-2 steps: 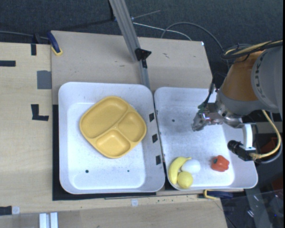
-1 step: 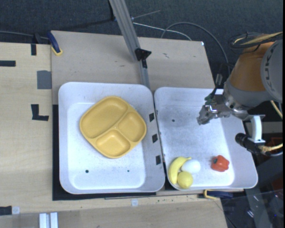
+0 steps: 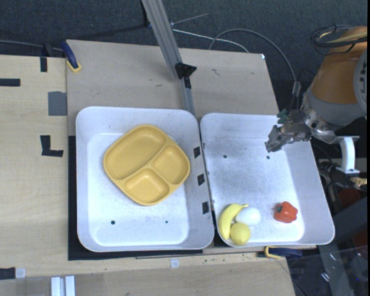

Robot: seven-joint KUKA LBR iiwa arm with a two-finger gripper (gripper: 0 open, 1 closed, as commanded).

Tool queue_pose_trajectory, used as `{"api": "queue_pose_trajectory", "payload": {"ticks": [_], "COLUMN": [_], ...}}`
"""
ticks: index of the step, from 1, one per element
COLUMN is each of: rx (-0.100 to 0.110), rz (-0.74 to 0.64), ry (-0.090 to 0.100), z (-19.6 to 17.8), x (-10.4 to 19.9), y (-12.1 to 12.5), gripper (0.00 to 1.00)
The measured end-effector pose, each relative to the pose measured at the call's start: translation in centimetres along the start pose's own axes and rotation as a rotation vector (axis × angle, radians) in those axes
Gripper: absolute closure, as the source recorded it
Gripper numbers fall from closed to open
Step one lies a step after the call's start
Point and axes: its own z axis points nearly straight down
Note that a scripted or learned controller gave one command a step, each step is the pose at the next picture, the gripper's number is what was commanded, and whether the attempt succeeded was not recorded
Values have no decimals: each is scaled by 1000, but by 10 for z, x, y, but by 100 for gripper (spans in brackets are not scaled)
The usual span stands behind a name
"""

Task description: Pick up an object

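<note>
Arm (image 3: 342, 79) reaches in from the right. Gripper (image 3: 276, 139) hangs over the far right part of the right bin (image 3: 259, 165), near its right wall. Can't tell jaw state, fingers too dark and small, nothing visible between them.

Objects sit along the right bin's near edge: banana (image 3: 229, 217) in the near-left corner, white egg (image 3: 249, 216) touching it, yellow lemon (image 3: 240, 233) just below both. Red pepper (image 3: 285, 212) is apart to the right. All are well apart from the gripper.

Left bin (image 3: 92, 227) holds a yellow three-compartment plate (image 3: 147, 164), roughly centred, tilted diagonally. Both bins are on the bench (image 3: 24, 165).
</note>
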Motion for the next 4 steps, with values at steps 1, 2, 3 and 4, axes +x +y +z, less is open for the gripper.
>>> {"api": "queue_pose_trajectory", "payload": {"ticks": [1,2,3,4], "rx": [5,6,5,7], "rz": [-5,-6,-8,-5], "ry": [3,3,4,2], "z": [-1,7,-2,5], "x": [53,112,171,217], "y": [-16,-15,-15,-20], "gripper": [100,100,100,100]}}
